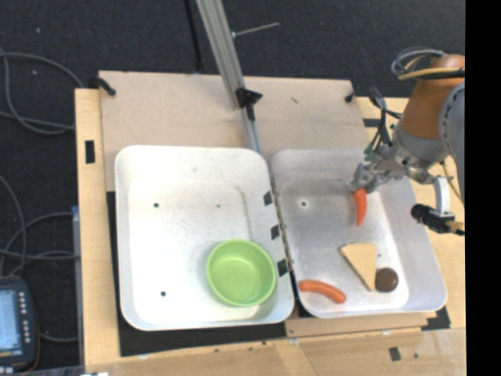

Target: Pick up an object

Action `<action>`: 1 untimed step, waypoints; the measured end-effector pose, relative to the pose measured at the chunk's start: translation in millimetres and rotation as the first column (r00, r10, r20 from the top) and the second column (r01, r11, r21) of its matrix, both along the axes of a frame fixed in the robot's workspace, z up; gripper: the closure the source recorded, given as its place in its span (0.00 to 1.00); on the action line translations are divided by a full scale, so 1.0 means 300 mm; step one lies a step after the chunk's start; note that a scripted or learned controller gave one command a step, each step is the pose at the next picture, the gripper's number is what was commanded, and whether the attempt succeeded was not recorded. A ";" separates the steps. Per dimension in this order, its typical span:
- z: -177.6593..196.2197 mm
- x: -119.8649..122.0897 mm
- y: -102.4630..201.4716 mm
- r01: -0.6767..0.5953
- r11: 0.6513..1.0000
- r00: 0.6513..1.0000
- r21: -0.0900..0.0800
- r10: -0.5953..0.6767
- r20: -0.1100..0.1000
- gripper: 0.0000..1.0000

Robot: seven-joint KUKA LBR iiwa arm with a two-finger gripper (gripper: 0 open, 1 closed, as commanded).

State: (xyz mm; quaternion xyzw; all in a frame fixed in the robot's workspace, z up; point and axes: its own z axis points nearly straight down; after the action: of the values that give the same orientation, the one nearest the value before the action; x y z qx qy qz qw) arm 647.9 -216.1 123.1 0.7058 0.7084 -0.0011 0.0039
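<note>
Just below the gripper (365,180), an orange carrot (359,207) hanging upright over the right bin (313,171), top end at the fingertips; whether pinched or merely touched, impossible to tell. Lower in the same bin, well apart: a yellow wedge (361,262), a brown ball (386,280) touching it, a second carrot (322,290). In the left bin (172,186), a green bowl (241,272); no readable writing anywhere.

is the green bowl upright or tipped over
Upright: the green bowl sits in the left bin with its round opening facing up, hollow inside visible.
</note>
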 end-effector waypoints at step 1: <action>0.155 0.013 0.017 -0.001 1.000 1.000 0.006 0.001 0.003 1.00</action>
State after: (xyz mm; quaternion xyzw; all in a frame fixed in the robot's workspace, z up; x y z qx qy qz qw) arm 651.7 -211.0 169.7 0.7054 0.7088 0.0018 0.0028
